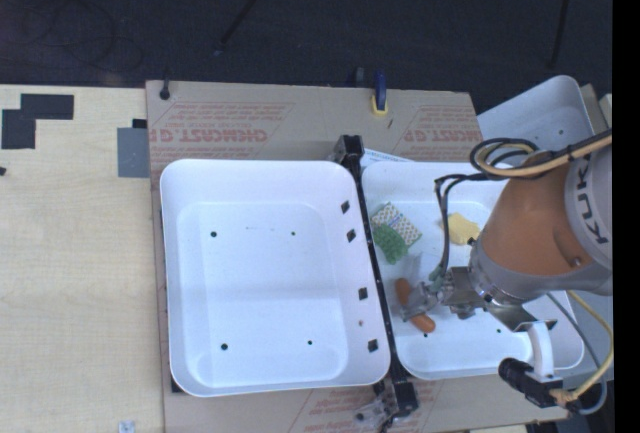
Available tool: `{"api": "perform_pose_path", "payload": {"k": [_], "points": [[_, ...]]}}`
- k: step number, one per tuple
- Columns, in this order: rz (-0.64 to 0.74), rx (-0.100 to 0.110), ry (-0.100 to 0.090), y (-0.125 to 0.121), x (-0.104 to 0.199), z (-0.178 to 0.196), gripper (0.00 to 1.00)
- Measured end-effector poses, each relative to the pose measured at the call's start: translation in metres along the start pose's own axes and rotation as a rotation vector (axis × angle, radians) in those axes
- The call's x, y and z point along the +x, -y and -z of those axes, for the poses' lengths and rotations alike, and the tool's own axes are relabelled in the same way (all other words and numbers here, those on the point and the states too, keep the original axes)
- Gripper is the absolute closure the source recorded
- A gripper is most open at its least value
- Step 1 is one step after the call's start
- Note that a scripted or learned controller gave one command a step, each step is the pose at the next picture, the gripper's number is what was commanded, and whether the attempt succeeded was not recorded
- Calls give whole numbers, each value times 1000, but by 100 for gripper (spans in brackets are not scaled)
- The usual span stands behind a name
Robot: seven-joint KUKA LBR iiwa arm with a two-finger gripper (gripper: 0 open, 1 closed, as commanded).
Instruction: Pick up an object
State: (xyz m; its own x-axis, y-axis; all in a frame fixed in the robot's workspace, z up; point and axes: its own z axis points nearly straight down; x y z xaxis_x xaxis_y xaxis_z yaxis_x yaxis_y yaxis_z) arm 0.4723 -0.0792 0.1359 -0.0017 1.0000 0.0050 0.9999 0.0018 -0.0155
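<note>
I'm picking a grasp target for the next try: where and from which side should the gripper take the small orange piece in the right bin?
Probably across the short width of the orange piece, at its middle, coming straight down. It lies flat and elongated on the right bin floor, so its narrow sides look easiest to close on. The gripper is right beside it, and another orange-brown piece lies close, so keep the fingers clear of that.

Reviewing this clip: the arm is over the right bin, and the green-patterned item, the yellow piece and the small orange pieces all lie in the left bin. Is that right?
Not quite. The camera view shows the green-patterned item, the yellow piece and the small orange pieces lying in the right bin, not the left bin. The arm is over the right bin, as you said.
</note>
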Motion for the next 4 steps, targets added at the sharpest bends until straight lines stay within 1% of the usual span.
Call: {"api": "perform_pose_path", "payload": {"k": [1,2,3,4], "points": [[-9,-10,3,-2,-4,16,100],[-2,-30,7,-3,-17,174,100],[7,-19,3,-77,57,202,100],[5,-16,3,-74,116,238,100]]}}
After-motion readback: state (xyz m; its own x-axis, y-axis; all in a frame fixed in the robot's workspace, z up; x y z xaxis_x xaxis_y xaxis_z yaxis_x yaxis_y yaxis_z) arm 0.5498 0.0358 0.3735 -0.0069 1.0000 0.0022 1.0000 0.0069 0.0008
